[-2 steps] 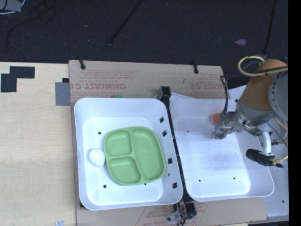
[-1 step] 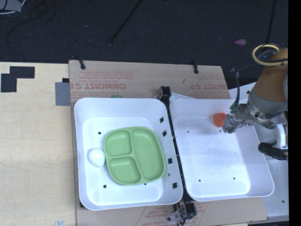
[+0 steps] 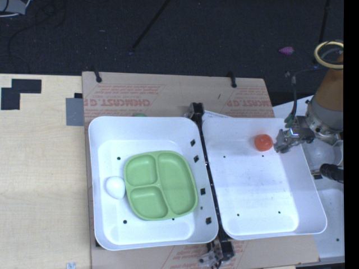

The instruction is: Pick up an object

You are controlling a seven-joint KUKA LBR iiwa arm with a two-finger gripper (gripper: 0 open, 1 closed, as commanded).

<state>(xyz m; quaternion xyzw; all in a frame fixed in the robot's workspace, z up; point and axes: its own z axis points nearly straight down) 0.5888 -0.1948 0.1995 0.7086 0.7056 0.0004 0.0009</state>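
Note:
A small red-orange ball (image 3: pixel 263 142) lies in the right bin (image 3: pixel 263 212), near its far right corner. My gripper (image 3: pixel 286 141) hangs at the bin's right rim, just to the right of the ball and close to it. The fingers are small and dark against the rim. In the left bin (image 3: pixel 106 133) a green three-compartment plate (image 3: pixel 160 184) lies flat, and a white egg-shaped object (image 3: pixel 115 187) rests against its left edge.
A black divider with clips (image 3: pixel 205 172) runs between the two bins. The bins stand on a cardboard sheet (image 3: pixel 168 97) over a pale wooden bench (image 3: pixel 39 172). The arm's grey body with its orange band (image 3: pixel 331 88) stands at the right edge.

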